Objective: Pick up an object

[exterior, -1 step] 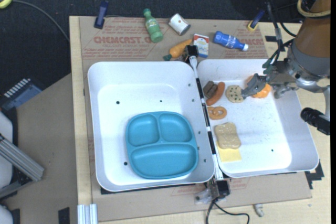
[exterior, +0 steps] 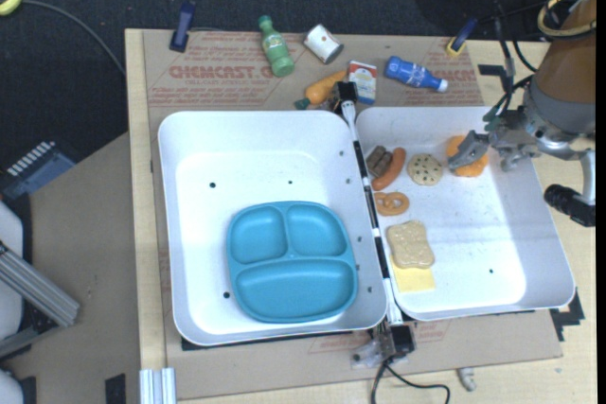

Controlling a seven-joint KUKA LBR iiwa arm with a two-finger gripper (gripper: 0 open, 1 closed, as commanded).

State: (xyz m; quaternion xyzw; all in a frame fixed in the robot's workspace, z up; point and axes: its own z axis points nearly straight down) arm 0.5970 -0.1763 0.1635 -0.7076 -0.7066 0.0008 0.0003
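The right white bin (exterior: 530,232) holds several toy foods: a brown sausage (exterior: 383,166), a chocolate-chip cookie (exterior: 425,169), a pretzel-like ring (exterior: 390,202), a bread slice (exterior: 411,244) lying on a yellow cheese slice (exterior: 417,279), and an orange piece (exterior: 464,161) near the far right. My gripper (exterior: 479,149) reaches in from the right and sits low, right at that orange piece and partly covering it. Whether it grips the piece is hidden.
A blue divided plate (exterior: 292,260) lies in the left white bin (exterior: 189,156). Behind the bins on the bench lie a green bottle (exterior: 276,47), a white can (exterior: 323,43), a carrot (exterior: 322,90), a small carton (exterior: 361,80) and a blue bottle (exterior: 415,74).
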